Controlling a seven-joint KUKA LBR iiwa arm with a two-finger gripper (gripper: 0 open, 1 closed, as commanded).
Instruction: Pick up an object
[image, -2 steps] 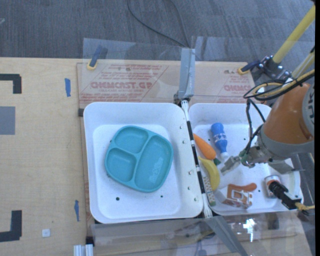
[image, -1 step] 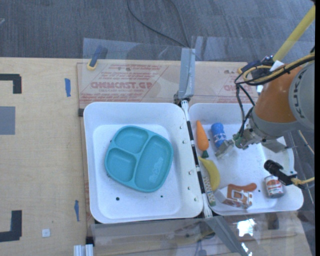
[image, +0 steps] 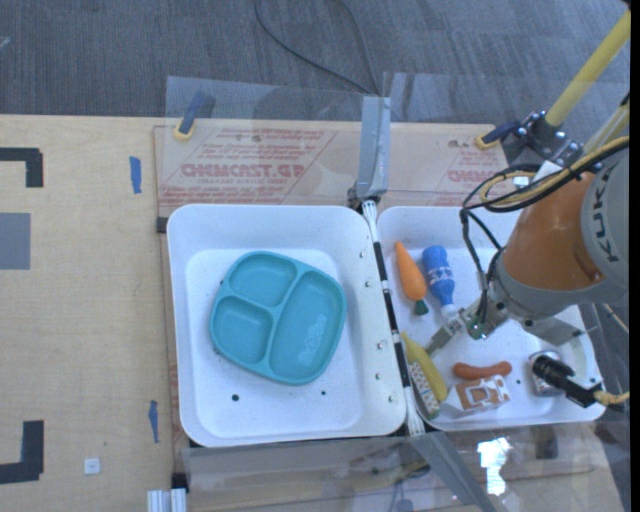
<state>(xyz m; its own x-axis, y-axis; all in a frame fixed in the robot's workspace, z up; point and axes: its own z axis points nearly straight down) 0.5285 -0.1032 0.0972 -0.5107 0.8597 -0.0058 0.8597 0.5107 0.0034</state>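
My gripper (image: 452, 330) hangs low over the middle of the right bin (image: 585, 335), below the grey and orange arm. An orange carrot (image: 409, 272) and a blue bottle (image: 438, 276) lie just up and left of it. Below it lies a reddish sausage (image: 481, 370), with a small printed carton (image: 483, 395) beneath that. A yellow corn cob (image: 424, 369) rests along the bin's left wall, down and left of the gripper. Nothing shows in the gripper.
The left bin (image: 190, 300) holds a teal divided plate (image: 278, 316). A ridge with clips (image: 382, 310) separates the two bins. The arm's body and cables cover the right bin's upper right part.
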